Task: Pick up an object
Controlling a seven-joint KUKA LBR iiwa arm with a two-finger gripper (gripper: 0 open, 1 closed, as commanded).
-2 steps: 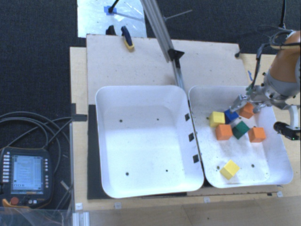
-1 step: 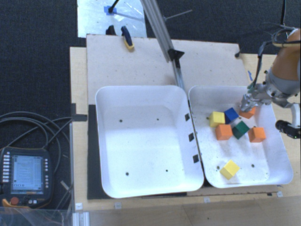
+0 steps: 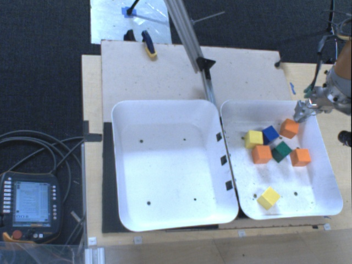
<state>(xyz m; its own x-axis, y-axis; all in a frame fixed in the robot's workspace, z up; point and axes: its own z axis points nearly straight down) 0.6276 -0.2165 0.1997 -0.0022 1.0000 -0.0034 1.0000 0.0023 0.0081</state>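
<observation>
Nearest you, at the lower left, the teach pendant (image 3: pixel 30 205) lies beside the bench with its grey cables (image 3: pixel 41 147) looping above it. Next you meet the two white bins side by side: the left bin (image 3: pixel 170 219) and the right bin (image 3: pixel 330 197), which carries all the blocks. Closest to you in that right bin a yellow block (image 3: pixel 269 198) lies alone, well apart from the others. Farther back you see the cluster: an orange block (image 3: pixel 300 157) toward the right wall, a second orange block (image 3: pixel 262 154) touching a green block (image 3: pixel 281 151), then a yellow block (image 3: pixel 253 139) just beside a blue block (image 3: pixel 270 133). Farthest of the cluster, a third orange block (image 3: pixel 289 128) lies tilted near the bin's far right rim. The gripper (image 3: pixel 301 112) hangs just above and beside that tilted orange block, over the rim, with the arm (image 3: pixel 341 81) coming in from the right; you cannot tell how its tips are set, and no block shows between them. Beyond the bins a metal rail (image 3: pixel 184 26) runs slantwise across the board (image 3: pixel 242 70), and a blue and yellow tool (image 3: pixel 148 44) lies at the board's far edge.
</observation>
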